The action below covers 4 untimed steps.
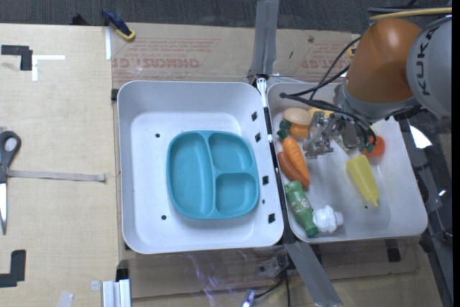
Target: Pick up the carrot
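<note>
The carrot [294, 161] is orange with a green stub at its top end. It lies lengthwise along the left wall of the right bin [402, 223]. My gripper [320, 140] hangs over the upper middle of that bin, just right of the carrot's top end. Nothing is visibly held in it. The arm's orange band [381, 61] covers the bin's far right corner.
Around the carrot lie a green bottle [300, 207] with a white cap, a yellow piece [363, 179], a tan bun-like item [296, 116] and a red item [374, 146]. The left bin [136, 212] holds a blue divided plate [213, 175]. Scissors [6, 154] lie at the bench's far left.
</note>
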{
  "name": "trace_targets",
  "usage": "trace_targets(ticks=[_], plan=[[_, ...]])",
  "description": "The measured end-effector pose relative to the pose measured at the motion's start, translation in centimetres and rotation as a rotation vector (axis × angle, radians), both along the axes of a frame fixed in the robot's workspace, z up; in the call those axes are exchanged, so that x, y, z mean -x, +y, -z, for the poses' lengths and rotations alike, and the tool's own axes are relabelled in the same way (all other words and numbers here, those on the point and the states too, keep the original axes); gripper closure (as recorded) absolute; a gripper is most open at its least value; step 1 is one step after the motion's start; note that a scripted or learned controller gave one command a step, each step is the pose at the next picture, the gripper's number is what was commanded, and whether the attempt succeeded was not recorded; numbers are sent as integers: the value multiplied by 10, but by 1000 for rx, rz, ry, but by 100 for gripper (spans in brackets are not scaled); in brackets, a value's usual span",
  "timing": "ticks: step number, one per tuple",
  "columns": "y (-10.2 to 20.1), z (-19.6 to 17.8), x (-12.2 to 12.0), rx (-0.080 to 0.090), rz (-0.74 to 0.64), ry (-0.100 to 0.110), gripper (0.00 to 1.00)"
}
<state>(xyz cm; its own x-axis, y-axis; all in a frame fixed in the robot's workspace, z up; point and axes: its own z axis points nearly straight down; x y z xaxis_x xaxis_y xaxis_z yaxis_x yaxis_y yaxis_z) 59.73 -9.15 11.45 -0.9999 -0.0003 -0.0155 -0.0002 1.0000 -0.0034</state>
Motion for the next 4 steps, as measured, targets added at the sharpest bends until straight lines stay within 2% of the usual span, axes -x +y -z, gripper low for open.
trace_targets(ticks=[1, 2, 3, 4], plan=[[0, 0, 0, 0, 0, 0, 0], [-3, 19, -39, -4, 171, 16, 0], [-7, 22, -47, -11, 316, 39, 0], [-4, 23, -45, -11, 436, 39, 0]])
